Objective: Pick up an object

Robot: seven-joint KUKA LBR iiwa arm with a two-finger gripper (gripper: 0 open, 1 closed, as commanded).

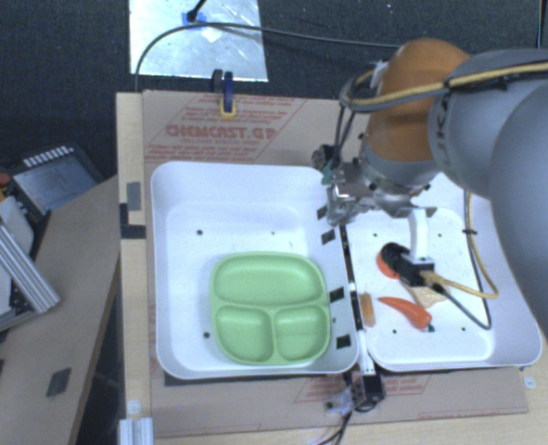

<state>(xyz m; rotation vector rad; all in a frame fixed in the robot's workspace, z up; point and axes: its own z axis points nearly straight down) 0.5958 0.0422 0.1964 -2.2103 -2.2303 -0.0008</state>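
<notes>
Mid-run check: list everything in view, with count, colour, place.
bins: 2, white, left bin beside right bin
divided plate: 1, green, front of left bin
tapered piece: 1, red-orange, front of right bin
small stick: 1, orange, right bin, by shared wall
rounded piece: 1, red-orange, mid right bin, partly hidden
cardboard: 1, brown, under bins
arm: 1, grey with orange band, over right bin
gripper: 1, dark, by the bins' shared wall

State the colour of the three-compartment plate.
The three-compartment plate is pale green, clearest in the camera view.
</notes>
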